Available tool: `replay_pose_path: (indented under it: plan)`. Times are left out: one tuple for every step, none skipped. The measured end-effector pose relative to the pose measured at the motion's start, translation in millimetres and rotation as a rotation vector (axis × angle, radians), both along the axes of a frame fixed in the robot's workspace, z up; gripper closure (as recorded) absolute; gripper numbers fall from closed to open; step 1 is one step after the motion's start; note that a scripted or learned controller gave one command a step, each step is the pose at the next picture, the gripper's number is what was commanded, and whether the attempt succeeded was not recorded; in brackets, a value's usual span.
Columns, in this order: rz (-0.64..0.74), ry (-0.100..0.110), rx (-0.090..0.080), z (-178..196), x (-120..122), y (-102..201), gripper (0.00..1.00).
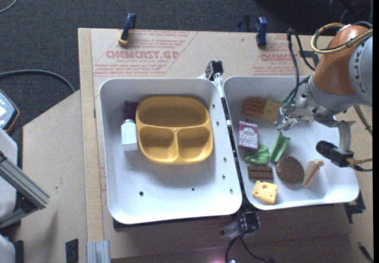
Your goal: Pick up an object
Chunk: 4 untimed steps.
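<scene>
Nearest the camera in the right bin (349, 188) lie a cheese wedge (265, 192), a chocolate bar (259, 172), a round brown cookie (290, 169) and a small sausage-like piece (312, 172), with green pepper pieces (270, 149) and a small red carton (248, 134) just beyond.

The gripper (286, 121) hangs at the pepper's twelve o'clock, nothing visibly between its fingers; whether they are spread I cannot tell. The pick looks not yet made.

Farther at eleven o'clock, the board (142, 48) reads "CHEMCAST GP".
</scene>
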State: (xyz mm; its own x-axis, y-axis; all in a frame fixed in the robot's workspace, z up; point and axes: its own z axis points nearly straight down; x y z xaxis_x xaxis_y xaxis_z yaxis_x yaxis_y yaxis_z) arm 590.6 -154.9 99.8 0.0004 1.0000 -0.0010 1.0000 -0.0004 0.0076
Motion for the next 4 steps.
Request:
replay_pose_path:
  plan:
    - [0.001,-0.001,-0.002,56,12,-2,1.00]
    - [0.002,-0.001,-0.002,116,5,0,1.00]
    - [0.001,0.003,-0.001,126,6,0,1.00]
    - [0.006,0.003,0.001,136,17,51,1.00]
